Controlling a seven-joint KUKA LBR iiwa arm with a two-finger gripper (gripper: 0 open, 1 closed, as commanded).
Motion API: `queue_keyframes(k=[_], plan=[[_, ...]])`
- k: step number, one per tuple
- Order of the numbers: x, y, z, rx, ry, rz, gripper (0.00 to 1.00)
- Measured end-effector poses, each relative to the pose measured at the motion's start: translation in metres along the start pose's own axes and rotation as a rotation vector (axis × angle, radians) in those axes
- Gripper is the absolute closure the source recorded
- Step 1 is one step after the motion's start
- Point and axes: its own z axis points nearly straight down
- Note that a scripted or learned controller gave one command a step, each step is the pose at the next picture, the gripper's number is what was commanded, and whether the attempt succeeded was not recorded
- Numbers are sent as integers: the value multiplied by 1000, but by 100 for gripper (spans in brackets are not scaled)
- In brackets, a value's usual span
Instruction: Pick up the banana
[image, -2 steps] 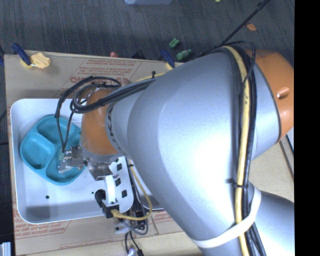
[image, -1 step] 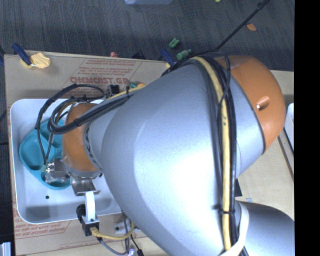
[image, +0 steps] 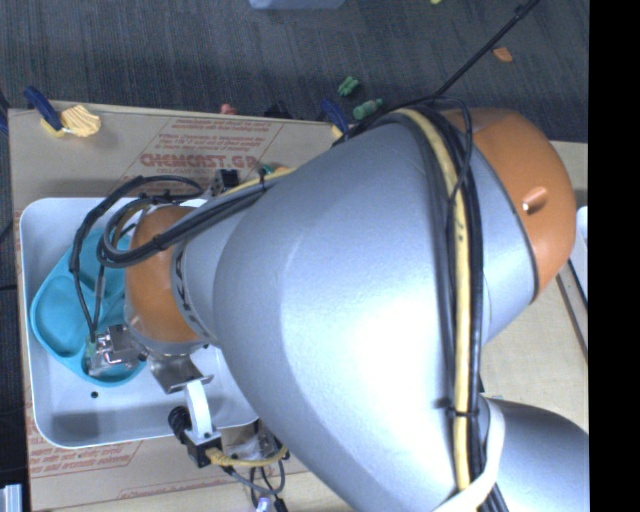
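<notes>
Overhead, the arm covers the white bin; pincer state cannot be told.

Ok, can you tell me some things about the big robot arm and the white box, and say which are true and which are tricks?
1. The arm reaches over the left white bin. True.
2. A blue thing lies in that bin. True.
3. The band above the wrist is green. False: it is orange.
4. The arm is bright red. False: it is grey.
5. Black cables loop near the wrist. True.
</notes>
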Motion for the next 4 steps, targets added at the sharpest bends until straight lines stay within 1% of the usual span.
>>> queue_keyframes(k=[1,3,4], plan=[[-4,-1,-7,9,-6,3,100],[-12,-3,-25,23,-18,10,100],[-35,-10,-115,0,2,-150,100]])
